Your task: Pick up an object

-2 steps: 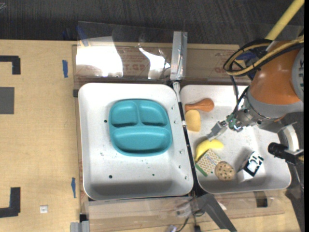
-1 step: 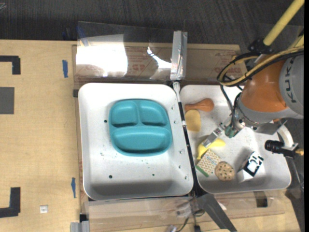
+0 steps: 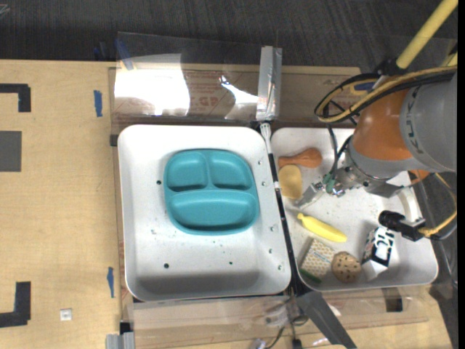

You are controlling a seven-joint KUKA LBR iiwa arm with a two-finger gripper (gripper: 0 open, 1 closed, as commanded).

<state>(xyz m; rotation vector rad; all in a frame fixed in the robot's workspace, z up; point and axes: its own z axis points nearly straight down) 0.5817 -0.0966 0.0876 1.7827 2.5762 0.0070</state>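
A: Layout first. Left bin (image 3: 138, 217) had a teal divided plate (image 3: 211, 191) sitting flat in its middle, probably the drop side. Right bin (image 3: 425, 267) held all the loose items, so that was the pick side.

B: Which items?

A: A banana (image 3: 322, 228) lying at a slant near the middle, a tan rounded piece (image 3: 290, 181) against the left wall, an orange-brown pear-like thing (image 3: 309, 157) just behind it, a brown ball (image 3: 346, 266) and a speckled sponge-like block (image 3: 317, 256) touching it at the front, and a black-and-white object (image 3: 381, 247) front right.

B: Arm?

A: Reached in from the right, orange band over the back of the right bin, wrist angled down toward the left. The gripper (image 3: 322, 189) hung low over the bin floor, pointed at the tan piece.

B: Open or closed?

A: Fingers looked slightly parted, a narrow gap, though the tip was small and blurred, so that's my best read. Nothing between them.

B: Nearest target?

A: The tan piece, just beside the tip to its left, apart from it. The banana lay near, below the tip toward the front. Others were farther. Likely an approach, no grasp yet.
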